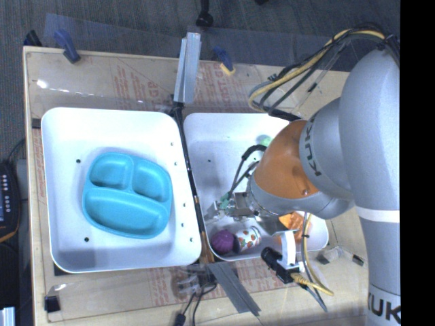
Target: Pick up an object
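The purple ball (222,240) lay in the right bin (204,148) at its near wall, just below the gripper (228,208), whose grip state could not be told, and it looked light, smooth and liable to roll, best taken across its widest part.

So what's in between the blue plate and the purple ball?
In the camera view, the walls of the two bins meet there: the left bin's right rim and the right bin's left rim lie between the blue plate and the purple ball.
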Robot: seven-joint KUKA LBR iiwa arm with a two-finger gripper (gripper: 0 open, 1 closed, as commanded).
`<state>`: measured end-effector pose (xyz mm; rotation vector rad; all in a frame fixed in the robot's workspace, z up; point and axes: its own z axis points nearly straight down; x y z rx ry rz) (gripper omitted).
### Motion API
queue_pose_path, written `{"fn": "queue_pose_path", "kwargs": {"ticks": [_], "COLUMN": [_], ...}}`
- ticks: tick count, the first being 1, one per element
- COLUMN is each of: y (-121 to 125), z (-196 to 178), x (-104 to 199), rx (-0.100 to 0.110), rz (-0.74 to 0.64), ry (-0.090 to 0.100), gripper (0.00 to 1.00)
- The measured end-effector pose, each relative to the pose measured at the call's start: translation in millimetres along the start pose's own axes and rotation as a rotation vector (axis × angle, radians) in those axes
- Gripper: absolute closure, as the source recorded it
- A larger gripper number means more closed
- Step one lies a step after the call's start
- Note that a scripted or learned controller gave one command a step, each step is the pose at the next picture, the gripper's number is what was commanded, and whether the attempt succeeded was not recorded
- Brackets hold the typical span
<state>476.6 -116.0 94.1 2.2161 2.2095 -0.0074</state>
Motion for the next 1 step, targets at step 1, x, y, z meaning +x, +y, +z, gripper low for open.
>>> {"fn": "queue_pose_path", "kwargs": {"ticks": [1], "y": [47.3], "z": [1.2], "x": [1.2], "rx": [0.002], "rz": [-0.001], "ry": [0.003], "gripper": [0.0]}}
